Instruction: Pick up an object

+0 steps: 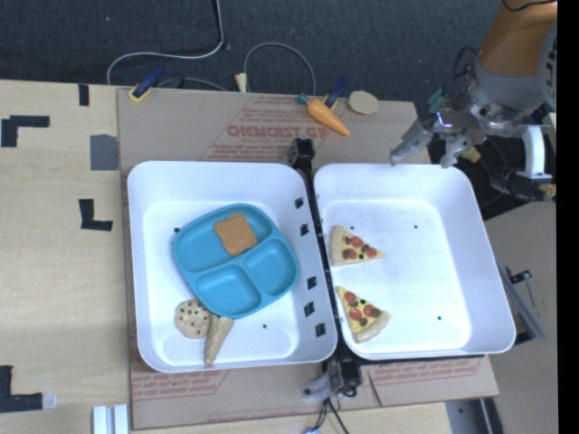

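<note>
My gripper (429,148) hangs above the far right edge of the right bin (452,188), open, with nothing between its two fingers. In that bin lie two pizza slices: one (351,247) near the left wall and another (362,312) toward the front left. The left bin (149,242) holds a blue divided plate (237,262) with a brown toast piece (236,234) on it. A cookie (191,318) and a pale cone (216,337) lie in front of the plate.
Behind the bins, on the cardboard, lie a toy carrot (327,117) and a tan disc (363,103). Cables loop across the dark floor at the back. A black clamp strip (310,242) joins the two bins.
</note>
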`<state>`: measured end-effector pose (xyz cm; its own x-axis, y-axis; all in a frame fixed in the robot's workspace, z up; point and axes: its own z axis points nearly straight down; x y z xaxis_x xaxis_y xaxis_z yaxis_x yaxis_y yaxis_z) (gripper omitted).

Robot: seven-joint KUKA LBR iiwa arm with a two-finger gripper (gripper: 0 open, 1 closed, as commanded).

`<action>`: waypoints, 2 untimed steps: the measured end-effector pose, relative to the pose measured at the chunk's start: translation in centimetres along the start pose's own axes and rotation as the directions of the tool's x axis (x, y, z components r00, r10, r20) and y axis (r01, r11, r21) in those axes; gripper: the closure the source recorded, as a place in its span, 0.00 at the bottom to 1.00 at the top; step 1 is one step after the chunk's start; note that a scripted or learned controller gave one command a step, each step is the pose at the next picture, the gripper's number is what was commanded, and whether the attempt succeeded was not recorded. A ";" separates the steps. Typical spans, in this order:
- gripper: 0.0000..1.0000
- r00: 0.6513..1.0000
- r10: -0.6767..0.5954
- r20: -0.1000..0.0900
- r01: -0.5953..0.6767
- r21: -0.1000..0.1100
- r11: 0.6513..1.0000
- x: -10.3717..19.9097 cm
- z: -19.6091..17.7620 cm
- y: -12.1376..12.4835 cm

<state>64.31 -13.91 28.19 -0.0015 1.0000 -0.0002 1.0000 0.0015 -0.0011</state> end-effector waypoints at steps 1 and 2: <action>0.00 1.000 0.001 -0.001 -0.001 0.011 1.000 -1.8 13.1 2.3; 0.00 1.000 -0.002 0.002 0.002 0.000 1.000 4.2 20.0 -1.7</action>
<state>62.57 -9.70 8.15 -0.0039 1.0000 -0.0018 1.0000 0.0039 -0.0007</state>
